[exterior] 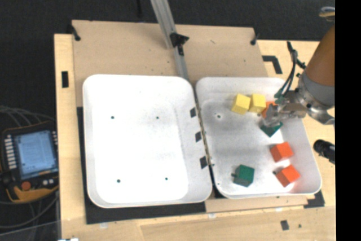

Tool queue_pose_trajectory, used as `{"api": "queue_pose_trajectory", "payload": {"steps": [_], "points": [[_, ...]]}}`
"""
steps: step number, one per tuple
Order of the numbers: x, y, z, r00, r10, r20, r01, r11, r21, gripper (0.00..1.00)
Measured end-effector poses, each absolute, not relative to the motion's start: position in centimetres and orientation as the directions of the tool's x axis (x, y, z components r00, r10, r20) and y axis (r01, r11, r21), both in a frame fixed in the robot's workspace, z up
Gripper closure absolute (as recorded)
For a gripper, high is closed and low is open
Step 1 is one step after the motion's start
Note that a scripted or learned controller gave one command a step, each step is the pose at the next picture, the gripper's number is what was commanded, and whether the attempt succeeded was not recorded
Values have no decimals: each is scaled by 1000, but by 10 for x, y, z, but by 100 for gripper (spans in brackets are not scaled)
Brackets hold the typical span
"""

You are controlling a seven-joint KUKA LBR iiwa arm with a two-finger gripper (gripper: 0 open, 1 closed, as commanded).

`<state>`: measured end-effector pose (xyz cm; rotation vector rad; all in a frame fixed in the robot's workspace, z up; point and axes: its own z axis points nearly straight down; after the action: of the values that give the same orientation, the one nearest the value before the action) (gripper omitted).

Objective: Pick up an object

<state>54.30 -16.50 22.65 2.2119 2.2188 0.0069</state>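
My gripper (273,117) reaches in from the right and hangs over the upper right part of the right bin (225,189). Directly under its tip lies a dark green block (271,130), partly covered by it. Two yellow blocks (241,103) (258,101) sit side by side just left of the gripper. A small patch of orange (269,106) peeks out beside the gripper body. Two orange blocks (281,151) (288,175) rest near the bin's right wall, below the gripper. Another green block (243,175) lies near the front of that bin.
The left bin (90,138) stands beside the right one, split from it by a ridge with black clips (198,135). A metal pole (163,8) slants up from the back of the bench. A handheld control pendant (31,158) lies off the bench at far left.
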Motion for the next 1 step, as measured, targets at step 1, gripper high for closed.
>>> {"api": "queue_pose_trajectory", "payload": {"steps": [1], "points": [[544,-166,242,-4,1000,-1,1000,4,4,100]]}}
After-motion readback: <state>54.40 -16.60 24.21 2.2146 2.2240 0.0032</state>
